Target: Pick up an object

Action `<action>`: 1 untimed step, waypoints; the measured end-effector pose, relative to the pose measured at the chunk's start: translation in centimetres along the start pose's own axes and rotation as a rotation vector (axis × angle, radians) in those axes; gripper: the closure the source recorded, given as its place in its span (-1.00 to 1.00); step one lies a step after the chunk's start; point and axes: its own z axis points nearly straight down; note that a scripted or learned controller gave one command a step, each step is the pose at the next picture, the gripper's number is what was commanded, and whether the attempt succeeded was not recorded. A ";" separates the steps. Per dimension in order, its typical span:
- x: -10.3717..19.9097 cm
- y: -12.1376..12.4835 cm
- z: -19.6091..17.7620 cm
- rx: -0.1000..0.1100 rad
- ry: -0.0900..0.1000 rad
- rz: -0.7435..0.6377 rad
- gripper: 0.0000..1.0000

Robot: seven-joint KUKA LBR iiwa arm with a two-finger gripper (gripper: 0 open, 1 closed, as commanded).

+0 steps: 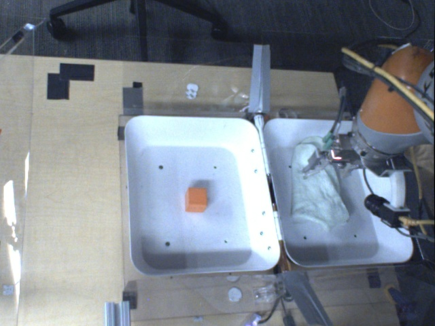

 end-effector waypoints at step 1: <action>-0.9 -0.9 10.4 -0.015 -0.002 0.142 -1.00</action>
